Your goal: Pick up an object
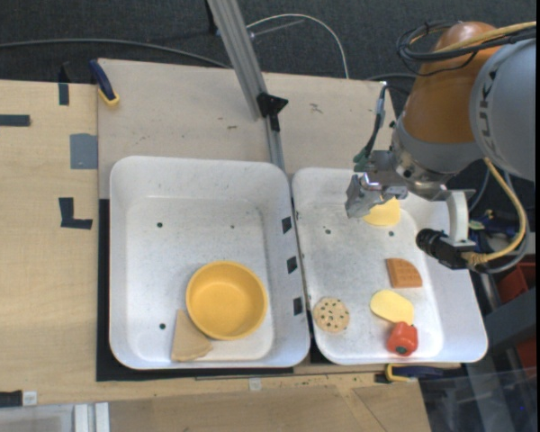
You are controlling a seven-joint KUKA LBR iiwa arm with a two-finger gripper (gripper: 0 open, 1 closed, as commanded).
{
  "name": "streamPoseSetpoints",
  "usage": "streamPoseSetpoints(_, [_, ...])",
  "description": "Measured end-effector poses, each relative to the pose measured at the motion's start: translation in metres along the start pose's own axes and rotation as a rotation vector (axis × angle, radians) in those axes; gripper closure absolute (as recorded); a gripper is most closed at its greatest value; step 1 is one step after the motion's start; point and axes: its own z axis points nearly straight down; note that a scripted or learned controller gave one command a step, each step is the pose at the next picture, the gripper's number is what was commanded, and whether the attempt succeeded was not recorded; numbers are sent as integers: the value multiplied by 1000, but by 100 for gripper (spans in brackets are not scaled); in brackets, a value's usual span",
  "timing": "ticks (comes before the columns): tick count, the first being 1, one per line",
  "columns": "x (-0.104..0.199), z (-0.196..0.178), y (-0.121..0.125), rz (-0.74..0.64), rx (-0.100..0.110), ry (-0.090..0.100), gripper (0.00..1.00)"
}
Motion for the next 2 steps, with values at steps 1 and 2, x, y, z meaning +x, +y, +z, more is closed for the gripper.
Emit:
streamPoseSetpoints(1, [56,15,6,1,3,0,100])
streamPoseSetpoints(2, [104,26,21,1,2,-1,100])
